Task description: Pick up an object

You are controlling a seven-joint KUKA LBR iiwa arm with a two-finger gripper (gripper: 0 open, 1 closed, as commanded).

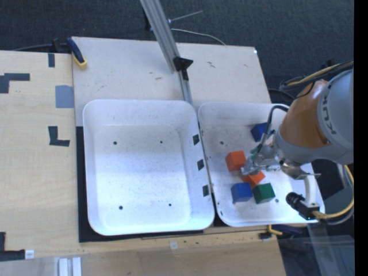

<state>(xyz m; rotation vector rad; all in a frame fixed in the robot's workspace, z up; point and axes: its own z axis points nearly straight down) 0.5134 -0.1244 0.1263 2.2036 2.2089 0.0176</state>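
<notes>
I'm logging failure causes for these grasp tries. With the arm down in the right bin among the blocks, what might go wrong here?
1. The gripper sits low in a tight cluster: a large orange block, a small orange block, a blue block and a green block. It may push them apart rather than catch one.
2. It may clip two blocks at once and drop both.
3. Another blue block lies partly under the arm, so it could get nudged.

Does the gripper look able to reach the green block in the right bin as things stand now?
Probably yes. The gripper hangs low in the right bin, and the green block lies just below it, its top uncovered; the blue block crowds one side.
</notes>
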